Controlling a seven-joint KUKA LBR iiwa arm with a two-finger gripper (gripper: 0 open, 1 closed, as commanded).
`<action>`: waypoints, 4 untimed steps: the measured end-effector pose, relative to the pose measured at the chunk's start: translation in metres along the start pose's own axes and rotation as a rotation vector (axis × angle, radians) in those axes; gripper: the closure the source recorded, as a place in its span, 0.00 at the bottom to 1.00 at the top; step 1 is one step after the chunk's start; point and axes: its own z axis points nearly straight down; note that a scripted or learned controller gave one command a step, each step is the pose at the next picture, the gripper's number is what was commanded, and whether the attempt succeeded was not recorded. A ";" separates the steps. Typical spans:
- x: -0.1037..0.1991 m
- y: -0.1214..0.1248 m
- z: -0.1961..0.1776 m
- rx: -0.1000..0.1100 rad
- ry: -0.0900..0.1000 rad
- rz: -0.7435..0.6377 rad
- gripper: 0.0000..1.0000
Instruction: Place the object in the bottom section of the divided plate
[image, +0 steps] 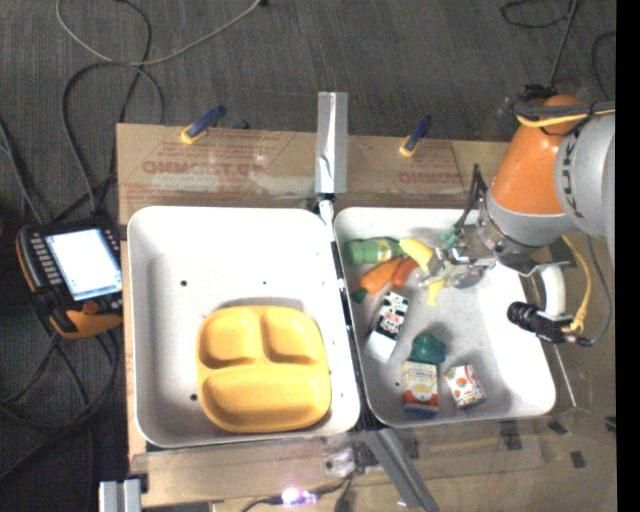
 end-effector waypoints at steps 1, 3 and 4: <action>0.000 0.000 0.000 0.000 0.000 0.000 0.00; 0.063 -0.066 -0.007 -0.004 0.004 -0.290 1.00; 0.129 -0.087 -0.017 0.000 0.004 -0.375 1.00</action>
